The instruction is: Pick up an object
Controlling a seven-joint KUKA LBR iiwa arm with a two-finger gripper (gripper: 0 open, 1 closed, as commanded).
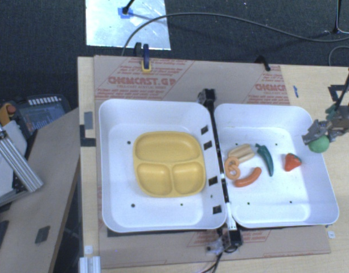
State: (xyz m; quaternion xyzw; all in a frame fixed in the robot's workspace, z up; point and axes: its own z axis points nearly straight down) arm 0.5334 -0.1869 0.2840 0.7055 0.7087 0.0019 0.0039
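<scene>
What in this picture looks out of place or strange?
A green ball sits at the claw, over the right bin's right rim, apart from the other toy foods grouped inside. The yellow tray lies flat in the left bin.

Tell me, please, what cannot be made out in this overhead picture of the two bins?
- gripper: the arm is cut off by the camera view's right edge; blur hides whether the green ball below it is gripped.
- pale bun-like item: too small to identify.
- orange ring: blurred, and merges with the sausage.
</scene>
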